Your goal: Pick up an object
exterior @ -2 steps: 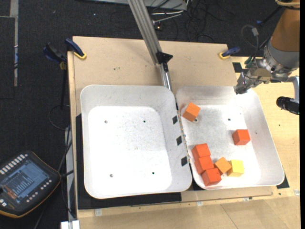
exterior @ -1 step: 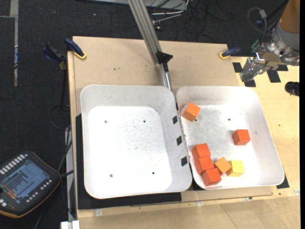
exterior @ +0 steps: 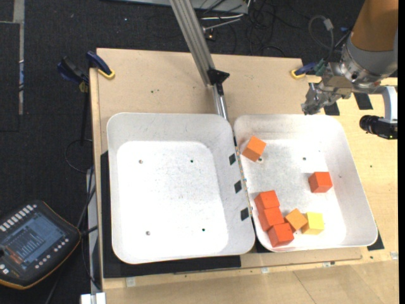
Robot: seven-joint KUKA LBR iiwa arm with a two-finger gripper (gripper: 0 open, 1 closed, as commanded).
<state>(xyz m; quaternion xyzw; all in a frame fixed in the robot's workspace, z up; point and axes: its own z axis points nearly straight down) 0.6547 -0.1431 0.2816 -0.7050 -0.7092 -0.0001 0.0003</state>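
Hovering above the far edge of the right bin point(exterior: 354, 170), the hand point(exterior: 314, 106) carries nothing; how wide it is open I cannot tell. Orange blocks point(exterior: 271, 217) sit packed against a yellow one point(exterior: 314, 222) at the near wall, so a grab there may jam. The lone orange cube point(exterior: 254, 149) looks easier.

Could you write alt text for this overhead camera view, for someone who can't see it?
A grey robot arm with an orange band holds its hand above the far edge of the right shallow white bin, which contains several small orange and red blocks and one yellow block. The left shallow white bin sits beside it on a wooden bench.
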